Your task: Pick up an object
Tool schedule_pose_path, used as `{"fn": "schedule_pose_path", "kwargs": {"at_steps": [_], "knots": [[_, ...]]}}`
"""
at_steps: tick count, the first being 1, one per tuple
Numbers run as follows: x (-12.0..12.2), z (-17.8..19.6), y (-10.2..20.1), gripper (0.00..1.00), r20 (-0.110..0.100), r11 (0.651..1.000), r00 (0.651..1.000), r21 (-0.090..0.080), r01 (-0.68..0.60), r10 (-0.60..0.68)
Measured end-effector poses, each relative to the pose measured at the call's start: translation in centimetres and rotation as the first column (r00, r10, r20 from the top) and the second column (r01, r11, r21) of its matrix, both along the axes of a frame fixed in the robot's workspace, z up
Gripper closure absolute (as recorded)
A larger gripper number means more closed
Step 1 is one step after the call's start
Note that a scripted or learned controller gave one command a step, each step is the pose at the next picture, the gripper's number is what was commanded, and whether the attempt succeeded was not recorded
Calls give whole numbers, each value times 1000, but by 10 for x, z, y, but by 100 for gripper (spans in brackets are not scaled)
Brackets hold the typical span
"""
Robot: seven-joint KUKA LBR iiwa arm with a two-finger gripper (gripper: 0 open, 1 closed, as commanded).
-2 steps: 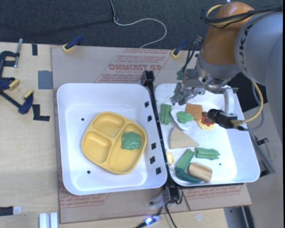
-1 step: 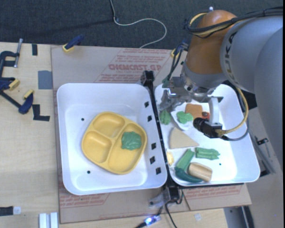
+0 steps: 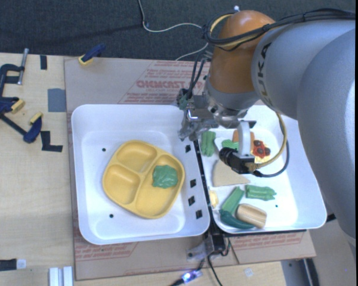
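Cardboard is covering the tabletop [image 3: 137, 82] under two white bins, and we are hanging our gripper [image 3: 210, 124] over the right bin [image 3: 298, 177], among play food. We are judging the green pepper-like piece [image 3: 260, 192] near the middle of that bin as the likeliest pick: it is looking light, rigid and smooth, perhaps slippery, so we are favouring a hold across its narrow middle. We cannot tell how our gripper is set. A yellow divided plate [image 3: 131, 180] is sitting in the left bin [image 3: 86, 130].
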State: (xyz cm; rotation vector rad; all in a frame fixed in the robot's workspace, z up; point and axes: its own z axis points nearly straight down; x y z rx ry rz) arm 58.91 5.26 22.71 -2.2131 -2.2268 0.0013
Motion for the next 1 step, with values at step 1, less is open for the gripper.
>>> {"fn": "schedule_pose_path", "kwargs": {"at_steps": [1], "knots": [[-10,-13,13,100,-2,1000,1000,-2,4,-4]]}}
